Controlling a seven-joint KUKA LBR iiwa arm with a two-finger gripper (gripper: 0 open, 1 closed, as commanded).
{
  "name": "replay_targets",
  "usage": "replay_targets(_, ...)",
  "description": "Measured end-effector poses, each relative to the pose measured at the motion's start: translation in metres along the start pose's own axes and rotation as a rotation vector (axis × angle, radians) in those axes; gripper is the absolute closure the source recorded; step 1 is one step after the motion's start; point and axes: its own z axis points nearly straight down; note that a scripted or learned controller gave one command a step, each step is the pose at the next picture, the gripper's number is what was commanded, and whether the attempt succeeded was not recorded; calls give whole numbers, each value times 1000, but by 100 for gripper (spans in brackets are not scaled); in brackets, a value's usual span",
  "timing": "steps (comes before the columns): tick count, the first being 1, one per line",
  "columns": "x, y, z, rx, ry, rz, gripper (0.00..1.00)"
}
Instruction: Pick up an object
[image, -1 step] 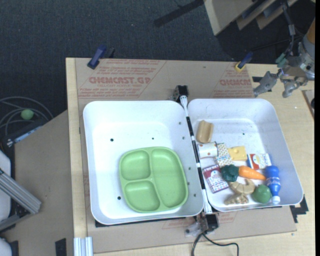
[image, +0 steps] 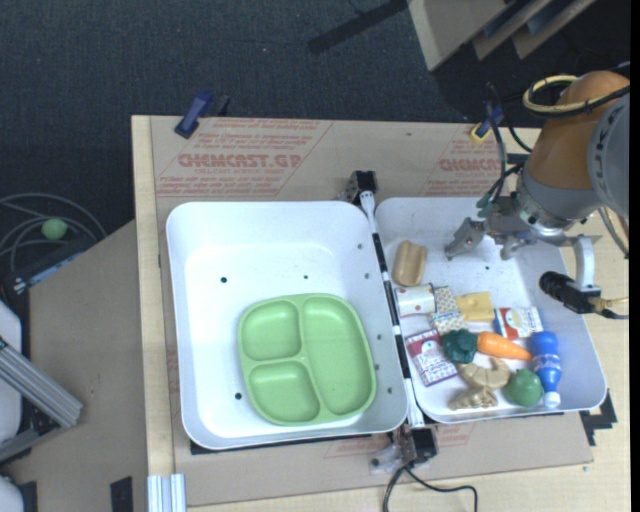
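Note:
My gripper (image: 487, 240) hangs over the bare back part of the right bin (image: 440, 215), its two fingers spread open with nothing between them. Several small objects lie in front of it, in the bin's near half. They include a tan bread-like piece (image: 408, 263), a white box (image: 415, 300), a yellow block (image: 478, 305), an orange carrot (image: 503, 347), a dark green lump (image: 460, 347), a blue bottle (image: 545, 358) and a green ball (image: 522, 388). The tan piece lies closest, to the gripper's left.
The left bin (image: 200, 250) holds a green divided plate (image: 303, 357). A black clip (image: 363, 185) sits where the bins meet at the back. A red-and-white packet (image: 430, 358) lies against the right bin's left wall. The arm's wrist (image: 555, 190) looms over the bin's right side.

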Motion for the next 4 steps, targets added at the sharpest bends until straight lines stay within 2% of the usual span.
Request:
replay_targets(1,7,-64,34,-10,-2,1,0)
replay_targets(2,27,-101,32,-28,-18,10,0)
replay_targets(3,24,-49,37,-7,-5,2,0)
replay_targets(4,34,-75,37,-12,-15,8,0)
